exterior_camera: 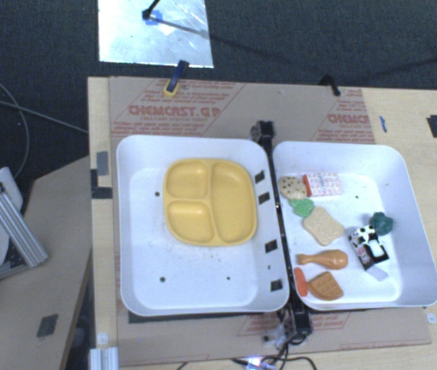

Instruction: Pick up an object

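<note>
- Camera view: nearest, at the right bin's (415, 206) near-left corner, lie a waffle (326, 286) and a drumstick (324, 260), its long axis running left-right.
- Farther in: bread (323, 226), cookie (290, 186), carton (369, 247).
- Left bin (137, 230) holds a yellow plate (209, 202).
- Claw state: cannot tell; the arm would enter from the right, nearest the carton.

Matt yellow plastic plate (209, 202), smooth white plastic bins (203, 295), cardboard base (203, 106), shiny foil sheet (156, 21).
</note>
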`<state>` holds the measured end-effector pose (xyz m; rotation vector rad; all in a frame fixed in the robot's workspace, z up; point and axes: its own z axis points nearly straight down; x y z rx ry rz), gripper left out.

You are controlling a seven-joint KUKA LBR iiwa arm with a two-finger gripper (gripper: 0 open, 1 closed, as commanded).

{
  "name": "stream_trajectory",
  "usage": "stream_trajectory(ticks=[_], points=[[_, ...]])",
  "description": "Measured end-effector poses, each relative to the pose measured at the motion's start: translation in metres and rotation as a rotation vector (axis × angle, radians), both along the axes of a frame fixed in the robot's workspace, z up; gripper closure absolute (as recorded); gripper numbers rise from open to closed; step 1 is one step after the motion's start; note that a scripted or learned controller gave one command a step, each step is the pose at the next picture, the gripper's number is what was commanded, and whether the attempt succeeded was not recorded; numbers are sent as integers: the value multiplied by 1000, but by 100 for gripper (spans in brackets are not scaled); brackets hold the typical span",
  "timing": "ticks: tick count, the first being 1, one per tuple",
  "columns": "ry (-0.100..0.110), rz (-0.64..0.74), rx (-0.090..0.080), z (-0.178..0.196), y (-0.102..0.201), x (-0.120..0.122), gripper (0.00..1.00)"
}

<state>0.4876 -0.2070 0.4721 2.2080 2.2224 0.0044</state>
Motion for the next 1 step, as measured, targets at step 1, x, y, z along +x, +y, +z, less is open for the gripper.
stream_trajectory(ticks=[1], points=[[-5,4,-3,12,0,1,100]])
